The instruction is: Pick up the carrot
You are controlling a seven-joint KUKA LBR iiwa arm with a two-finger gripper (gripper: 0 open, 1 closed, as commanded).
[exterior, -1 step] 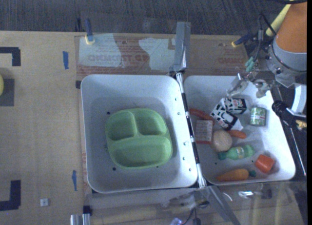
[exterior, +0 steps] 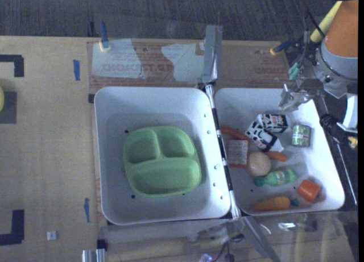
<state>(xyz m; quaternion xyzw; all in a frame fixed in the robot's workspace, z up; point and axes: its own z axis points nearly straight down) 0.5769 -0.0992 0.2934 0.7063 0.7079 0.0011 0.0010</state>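
The carrot point(exterior: 273, 203) is orange with a small green stem end. It lies on its side by the near wall of the right bin point(exterior: 333, 164), between a green bottle point(exterior: 276, 177) and the bin's front edge. My gripper point(exterior: 294, 99) hangs over the bin's far right corner, well away from the carrot. It is open with nothing between its fingers.
The right bin also holds an orange cup point(exterior: 309, 190), a beige ball point(exterior: 259, 164), a black-and-white carton point(exterior: 266, 129), a green can point(exterior: 301, 134), a flat card point(exterior: 237, 152) and two small red-orange pieces point(exterior: 277, 156). A green divided tray point(exterior: 162, 161) sits in the left bin point(exterior: 108, 141).
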